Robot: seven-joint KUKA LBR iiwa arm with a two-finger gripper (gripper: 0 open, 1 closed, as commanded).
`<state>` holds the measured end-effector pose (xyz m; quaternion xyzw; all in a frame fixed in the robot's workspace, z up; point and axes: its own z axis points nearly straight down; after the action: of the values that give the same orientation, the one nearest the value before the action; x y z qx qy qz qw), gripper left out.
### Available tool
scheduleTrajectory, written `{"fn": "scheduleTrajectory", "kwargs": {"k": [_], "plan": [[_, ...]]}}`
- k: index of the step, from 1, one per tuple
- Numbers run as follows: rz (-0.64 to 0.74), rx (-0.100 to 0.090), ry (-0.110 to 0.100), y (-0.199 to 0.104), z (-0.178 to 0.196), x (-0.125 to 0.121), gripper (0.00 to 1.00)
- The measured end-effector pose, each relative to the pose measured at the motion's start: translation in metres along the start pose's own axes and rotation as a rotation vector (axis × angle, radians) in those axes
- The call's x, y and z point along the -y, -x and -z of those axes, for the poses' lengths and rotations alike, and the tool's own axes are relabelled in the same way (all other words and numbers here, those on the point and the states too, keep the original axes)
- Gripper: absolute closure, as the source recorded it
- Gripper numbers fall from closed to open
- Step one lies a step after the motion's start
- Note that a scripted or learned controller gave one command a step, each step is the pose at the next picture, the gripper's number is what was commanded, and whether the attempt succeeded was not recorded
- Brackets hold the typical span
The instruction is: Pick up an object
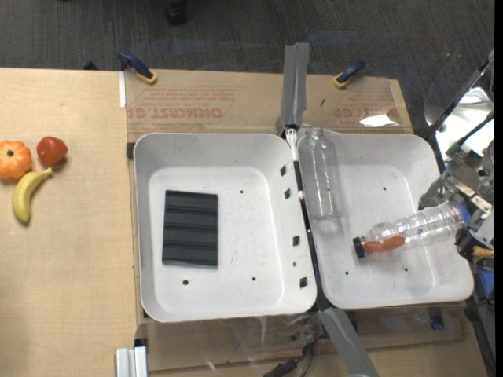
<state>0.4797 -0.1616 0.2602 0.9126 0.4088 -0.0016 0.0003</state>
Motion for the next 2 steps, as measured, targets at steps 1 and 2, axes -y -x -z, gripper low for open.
{"fn": "scheduleTrajectory", "kwargs": {"k": [1, 2], "plan": [[0.034, 0.001, -0.005, -0.059, -0.135, -0.029, 0.0], [0.133, -0.001, -0.003, -0.036, -0.169, 0.034, 0.0]]}}
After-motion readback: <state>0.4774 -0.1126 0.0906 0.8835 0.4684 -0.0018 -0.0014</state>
